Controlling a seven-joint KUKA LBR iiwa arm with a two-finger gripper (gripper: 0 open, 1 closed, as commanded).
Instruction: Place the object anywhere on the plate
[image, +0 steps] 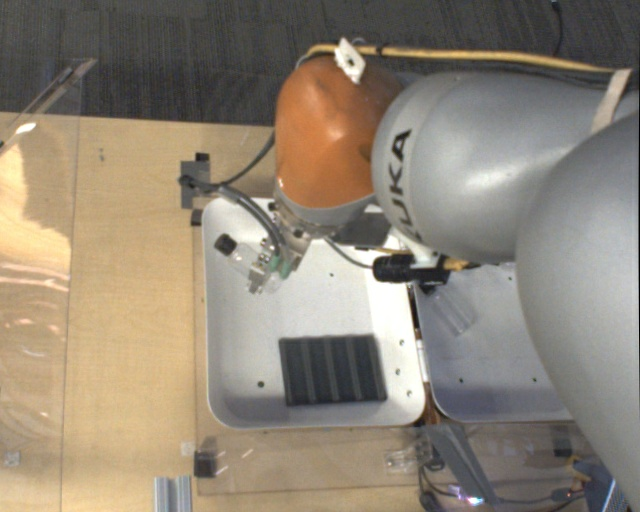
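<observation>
My gripper (266, 268) hangs over the upper-left corner of the left bin (232, 400); whether its fingers are spread I cannot tell, perhaps something clear sits there. The dark ribbed plate (331, 369) lies below it, well apart, near the bin's lower wall

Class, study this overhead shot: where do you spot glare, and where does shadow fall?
Camera view: glare streaks the clear sheet left of the bench; shadow pools along the left bin near wall, beside the dark ridged plate; the arm looms large, slightly soft.
</observation>
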